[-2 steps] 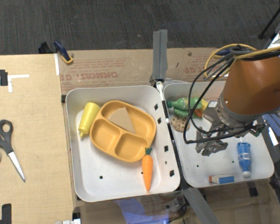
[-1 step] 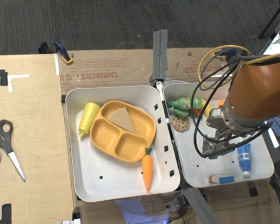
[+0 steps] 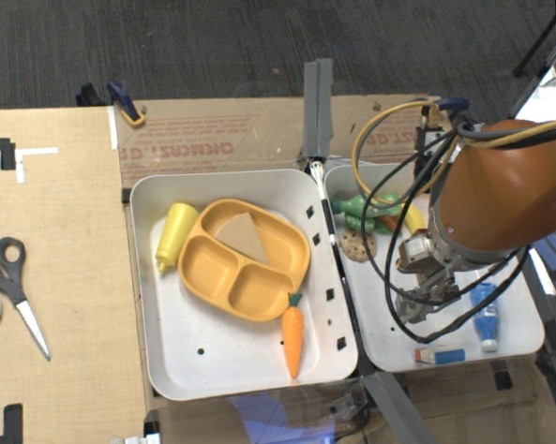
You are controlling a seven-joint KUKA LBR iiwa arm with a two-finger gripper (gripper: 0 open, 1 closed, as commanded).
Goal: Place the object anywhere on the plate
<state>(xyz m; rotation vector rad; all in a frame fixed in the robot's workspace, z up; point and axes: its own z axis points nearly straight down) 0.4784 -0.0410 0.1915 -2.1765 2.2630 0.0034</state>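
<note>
- Cardboard-topped bench [image 3: 56, 277] under us bears two white bins, with scissors [image 3: 14, 289] on its left part.
- We see the yellow plate [image 3: 238, 261] in the left bin [image 3: 174, 363]; a carrot [image 3: 292, 336] touches its lower rim, a yellow bottle [image 3: 174, 234] beside it.
- Our gripper [image 3: 423, 297] hangs over the right bin [image 3: 380, 351]; its grip we cannot tell.

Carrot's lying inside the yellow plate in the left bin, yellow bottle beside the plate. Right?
Not quite. In the camera view the carrot lies on the floor of the left bin, just outside the yellow plate, its green top near the plate's rim. The yellow bottle is beside the plate, as stated.
</note>
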